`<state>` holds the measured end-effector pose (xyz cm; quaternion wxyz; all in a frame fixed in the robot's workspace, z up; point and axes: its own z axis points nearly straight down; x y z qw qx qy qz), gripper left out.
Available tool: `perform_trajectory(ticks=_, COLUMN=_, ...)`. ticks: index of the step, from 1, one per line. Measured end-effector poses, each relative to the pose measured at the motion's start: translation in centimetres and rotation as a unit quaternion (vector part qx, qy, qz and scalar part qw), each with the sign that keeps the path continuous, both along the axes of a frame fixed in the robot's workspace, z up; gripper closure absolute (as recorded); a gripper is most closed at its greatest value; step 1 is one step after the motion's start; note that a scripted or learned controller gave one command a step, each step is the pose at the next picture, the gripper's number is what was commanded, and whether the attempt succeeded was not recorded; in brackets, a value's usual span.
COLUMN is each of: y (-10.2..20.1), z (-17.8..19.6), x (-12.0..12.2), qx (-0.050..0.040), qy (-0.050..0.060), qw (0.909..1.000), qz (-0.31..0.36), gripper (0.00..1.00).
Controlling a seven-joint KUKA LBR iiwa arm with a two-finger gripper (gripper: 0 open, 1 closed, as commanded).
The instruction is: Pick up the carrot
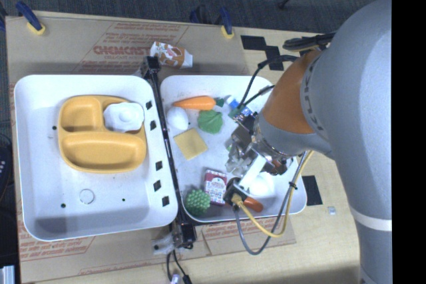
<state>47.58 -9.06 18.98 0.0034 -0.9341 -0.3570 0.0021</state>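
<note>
Carrot point(194, 102) lies by the far rim of the view's right-hand bin point(213, 84), well apart from the gripper point(238, 155), which hangs mid-bin; whether it is wide or narrow cannot be told. Likely fault: a poorly aimed descent catching the green vegetable point(210, 121) just beside the carrot.
</note>
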Motion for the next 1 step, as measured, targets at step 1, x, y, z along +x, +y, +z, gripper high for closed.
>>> perform_trajectory(ticks=1, y=8.15, z=0.13, x=0.02, qx=-0.0013, qy=0.000, qw=0.9963, qz=-0.086, gripper=1.00)
